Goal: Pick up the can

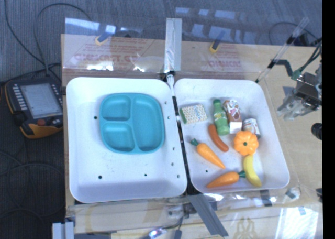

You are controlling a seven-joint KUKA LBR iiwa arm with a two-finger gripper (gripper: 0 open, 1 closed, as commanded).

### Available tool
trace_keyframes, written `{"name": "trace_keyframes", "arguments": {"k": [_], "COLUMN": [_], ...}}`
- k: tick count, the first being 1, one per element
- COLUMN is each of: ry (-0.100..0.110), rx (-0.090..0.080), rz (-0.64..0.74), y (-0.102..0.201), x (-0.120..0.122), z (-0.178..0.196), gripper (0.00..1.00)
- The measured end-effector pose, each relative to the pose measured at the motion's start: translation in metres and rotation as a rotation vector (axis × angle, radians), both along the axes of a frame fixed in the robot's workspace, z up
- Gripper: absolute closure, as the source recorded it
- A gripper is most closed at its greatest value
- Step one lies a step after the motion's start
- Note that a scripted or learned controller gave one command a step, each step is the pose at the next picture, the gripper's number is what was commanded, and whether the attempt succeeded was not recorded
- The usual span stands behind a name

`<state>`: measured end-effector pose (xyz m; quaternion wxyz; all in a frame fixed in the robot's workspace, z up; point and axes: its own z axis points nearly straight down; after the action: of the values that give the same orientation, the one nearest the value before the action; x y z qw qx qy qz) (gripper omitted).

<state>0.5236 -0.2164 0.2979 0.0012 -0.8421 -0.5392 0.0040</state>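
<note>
The can sits in the right bin beside the pumpkin — left of the hand and slightly nearer the camera (its grip state I cannot tell), which hovers outside the bin.

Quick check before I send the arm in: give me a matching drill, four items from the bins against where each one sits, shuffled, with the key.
Things:
1. blue divided plastic plate
2. small can with red label
3. yellow toy banana
4. green toy bottle

Places:
A. right bin, just above the orange toy pumpkin
B. left bin
C. right bin, near its front edge, below the pumpkin
D. right bin, left of the red and white carton

Pairs: 1-B, 2-A, 3-C, 4-D
</note>
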Motion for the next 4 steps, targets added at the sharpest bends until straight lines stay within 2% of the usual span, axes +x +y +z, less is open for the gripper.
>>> {"name": "trace_keyframes", "arguments": {"k": [1, 2, 3, 4], "ry": [-0.005, -0.002, -0.006, -0.005], "rx": [0.000, -0.001, 0.001, 0.000], "rz": [0.130, 0.132, 0.196, 0.197], "y": [0.010, 0.010, 0.070, 0.071], "x": [-0.004, -0.003, -0.007, -0.006], "z": [0.012, 0.020, 0.086, 0.095], "gripper": [1.00, 1.00, 1.00, 1.00]}}
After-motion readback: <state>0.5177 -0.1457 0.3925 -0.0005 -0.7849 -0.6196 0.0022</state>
